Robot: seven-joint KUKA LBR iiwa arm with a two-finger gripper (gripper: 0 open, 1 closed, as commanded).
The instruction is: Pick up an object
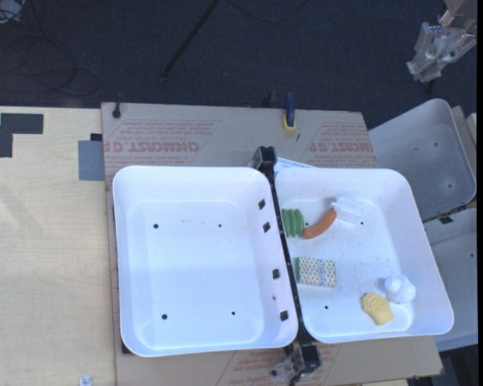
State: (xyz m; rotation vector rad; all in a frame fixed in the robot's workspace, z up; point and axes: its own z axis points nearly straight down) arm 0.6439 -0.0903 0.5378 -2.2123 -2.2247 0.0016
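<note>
The two-finger gripper (439, 48) hangs at the upper right of the camera view, well above and to the right of the right-hand shallow white plastic bin (419, 215), over dark floor; whether it is parted or closed cannot be told at this size, and nothing shows in its grasp. All the loose things lie in that right-hand bin. Near its left wall sits a small green ridged piece (292, 222), and just beside it, touching or nearly so, an orange sausage-shaped object (319, 223) lies at a slant. A small white block (350, 211) rests close to the orange object's upper end, toward the bin's far wall. Toward the bin's middle lies a flat rectangular speckled green-and-white pad (315, 272). In the bin's near right corner a yellow lumpy object (377, 307) lies touching a white rounded lump (398, 288). The left-hand shallow white bin (129, 256) adjoins the right-hand bin's left wall, both resting on a brown cardboard sheet (193, 139).
</note>
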